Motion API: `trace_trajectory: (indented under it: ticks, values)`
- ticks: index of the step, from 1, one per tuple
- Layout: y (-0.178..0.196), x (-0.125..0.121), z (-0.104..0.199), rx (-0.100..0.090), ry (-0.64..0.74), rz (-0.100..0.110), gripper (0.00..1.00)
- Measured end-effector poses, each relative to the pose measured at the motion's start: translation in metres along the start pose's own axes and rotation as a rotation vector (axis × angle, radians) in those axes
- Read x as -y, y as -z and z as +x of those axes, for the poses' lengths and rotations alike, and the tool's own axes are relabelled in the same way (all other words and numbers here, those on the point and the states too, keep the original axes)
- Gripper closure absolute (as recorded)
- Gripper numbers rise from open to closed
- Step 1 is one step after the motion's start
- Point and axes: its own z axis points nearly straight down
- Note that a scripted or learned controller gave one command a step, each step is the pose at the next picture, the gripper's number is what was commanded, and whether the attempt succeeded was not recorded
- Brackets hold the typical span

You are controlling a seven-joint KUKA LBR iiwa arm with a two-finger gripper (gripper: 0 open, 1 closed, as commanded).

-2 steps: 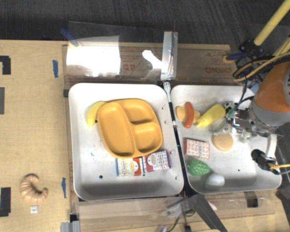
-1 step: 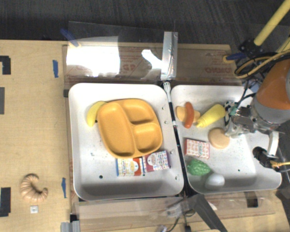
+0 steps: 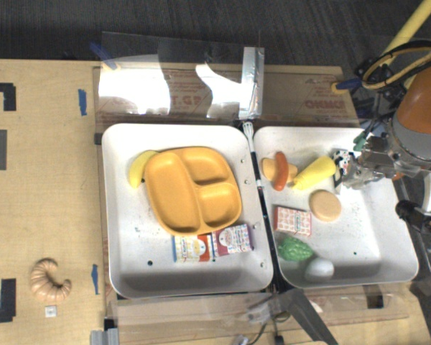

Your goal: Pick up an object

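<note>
Faintly, mirrored "OMMO"-like print on cardboard (image 3: pixel 302 99).

**Bench & what sits on it**

Tan bench (image 3: pixel 43 192) w/ two white bins: left bin (image 3: pixel 118 214), right bin (image 3: pixel 388 257), touching side by side. Croissant-like pastry toy (image 3: pixel 50 280) near front-left corner, beside black tape marks (image 3: pixel 1 95).
</note>
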Motion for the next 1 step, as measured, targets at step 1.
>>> trace_trajectory:
  ticks: [1]
  values:
    - [-0.0228,0.0608,-0.0154,0.000,0.038,0.011,1.00]
